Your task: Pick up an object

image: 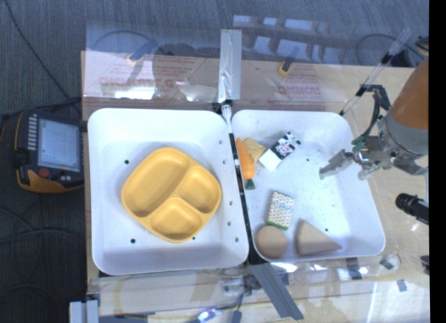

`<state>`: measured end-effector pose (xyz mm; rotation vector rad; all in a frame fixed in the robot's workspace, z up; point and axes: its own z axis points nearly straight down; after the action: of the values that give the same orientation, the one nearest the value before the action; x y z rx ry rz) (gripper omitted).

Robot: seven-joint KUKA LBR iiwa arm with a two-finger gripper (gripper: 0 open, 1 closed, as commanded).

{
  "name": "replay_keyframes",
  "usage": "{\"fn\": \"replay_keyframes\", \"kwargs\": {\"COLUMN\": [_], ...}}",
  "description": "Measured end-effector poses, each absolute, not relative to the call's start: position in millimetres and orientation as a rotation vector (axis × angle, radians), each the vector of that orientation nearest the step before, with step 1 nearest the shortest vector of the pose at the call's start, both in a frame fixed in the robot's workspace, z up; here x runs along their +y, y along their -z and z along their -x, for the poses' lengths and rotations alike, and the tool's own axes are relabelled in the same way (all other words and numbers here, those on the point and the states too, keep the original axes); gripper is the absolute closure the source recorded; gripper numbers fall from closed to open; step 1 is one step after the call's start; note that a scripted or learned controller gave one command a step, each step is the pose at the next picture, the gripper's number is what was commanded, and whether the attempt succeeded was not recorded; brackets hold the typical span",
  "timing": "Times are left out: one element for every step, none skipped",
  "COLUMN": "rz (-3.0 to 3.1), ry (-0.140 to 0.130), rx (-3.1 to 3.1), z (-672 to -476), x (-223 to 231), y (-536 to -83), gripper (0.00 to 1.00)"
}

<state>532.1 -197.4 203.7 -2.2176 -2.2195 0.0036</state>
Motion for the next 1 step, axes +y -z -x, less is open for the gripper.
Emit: {"fn": "replay_keyframes", "kwargs": {"rz": [2.2], "ry": [-0.005], "rx": [-2.238], "z": [-532.1], "x": [-144.1], "y": [-205.8], "gripper": [0.0]}}
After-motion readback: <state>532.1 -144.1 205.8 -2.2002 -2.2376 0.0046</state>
